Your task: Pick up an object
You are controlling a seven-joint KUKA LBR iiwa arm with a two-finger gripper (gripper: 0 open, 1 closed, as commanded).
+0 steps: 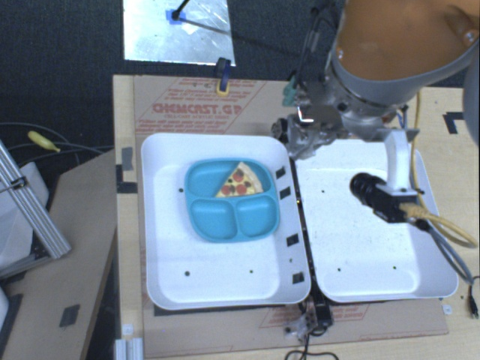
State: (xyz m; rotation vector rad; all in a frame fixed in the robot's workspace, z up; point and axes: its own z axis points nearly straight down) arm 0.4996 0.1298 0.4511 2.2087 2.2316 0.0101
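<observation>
Nothing has been lifted, as far as this view shows. The arm (397, 36) hangs over the top edge of the right bin (360, 276), and its gripper (307, 137) sits near the divide between the two bins; whether the jaws are spread or pressed together I cannot tell. The blue plate (225, 220) with a pizza slice (241, 181) in one compartment lies in the left bin (172, 276), apart from the gripper. A black part (379, 195) hangs over the right bin. The whole pick seems left to do.
</observation>
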